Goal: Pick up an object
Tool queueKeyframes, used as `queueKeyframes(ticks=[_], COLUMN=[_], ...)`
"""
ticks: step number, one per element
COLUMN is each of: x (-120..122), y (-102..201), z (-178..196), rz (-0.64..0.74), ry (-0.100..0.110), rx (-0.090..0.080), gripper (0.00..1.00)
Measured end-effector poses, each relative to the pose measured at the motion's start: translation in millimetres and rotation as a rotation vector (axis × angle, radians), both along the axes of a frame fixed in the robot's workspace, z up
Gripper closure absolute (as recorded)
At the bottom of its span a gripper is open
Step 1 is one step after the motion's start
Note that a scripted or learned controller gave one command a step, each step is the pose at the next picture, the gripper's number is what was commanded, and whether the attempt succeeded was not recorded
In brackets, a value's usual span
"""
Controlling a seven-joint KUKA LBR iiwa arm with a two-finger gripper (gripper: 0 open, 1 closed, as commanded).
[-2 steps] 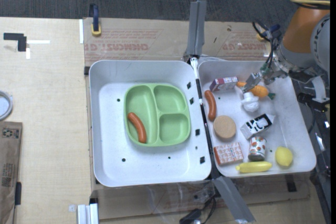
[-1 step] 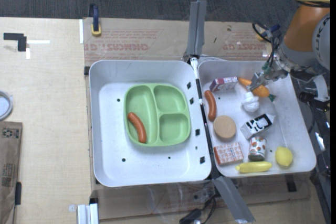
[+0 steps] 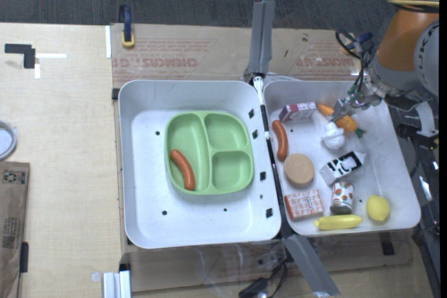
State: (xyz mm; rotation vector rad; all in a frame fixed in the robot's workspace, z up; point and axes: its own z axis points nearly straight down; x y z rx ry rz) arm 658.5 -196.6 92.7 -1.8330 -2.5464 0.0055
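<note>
My gripper reaches down into the back of the right bin, just above a small orange toy and beside an orange carrot piece. A white crumpled object lies just in front of them. Also in this bin are a purple-and-white box, a red sausage, a round tan disc, a black-and-white carton, a small can, a pink cracker box, a banana and a lemon.
The left bin holds a green divided plate with an orange sausage in its left compartment. A grey divider post stands behind the bins. The arm's orange band sits at the right.
</note>
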Motion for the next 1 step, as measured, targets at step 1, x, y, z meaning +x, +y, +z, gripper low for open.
queueKeyframes(ticks=[1], x=[1.1], y=[65.7], z=[133.2], rz=[0.05], ry=[-0.007], rx=[-0.001], gripper=[1.0])
